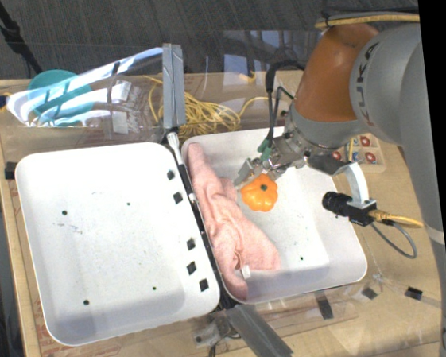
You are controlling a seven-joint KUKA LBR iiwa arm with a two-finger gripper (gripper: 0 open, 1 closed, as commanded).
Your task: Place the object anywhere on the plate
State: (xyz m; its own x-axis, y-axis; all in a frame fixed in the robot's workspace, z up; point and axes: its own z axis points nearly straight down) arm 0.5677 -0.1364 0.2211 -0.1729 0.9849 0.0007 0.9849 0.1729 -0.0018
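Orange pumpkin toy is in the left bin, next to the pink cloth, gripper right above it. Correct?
Not quite. The camera view shows the orange pumpkin toy in the right bin, not the left one. The rest holds: it sits beside the pink cloth, with the gripper just above it.

Cut off by the right and top edges: most of the grey arm, with only its wrist end and orange band in frame. Hidden under the gripper: the top of the small orange pumpkin-like object, so contact between fingers and object impossible to judge. Partly covered by the pink cloth: the left side of the right bin.
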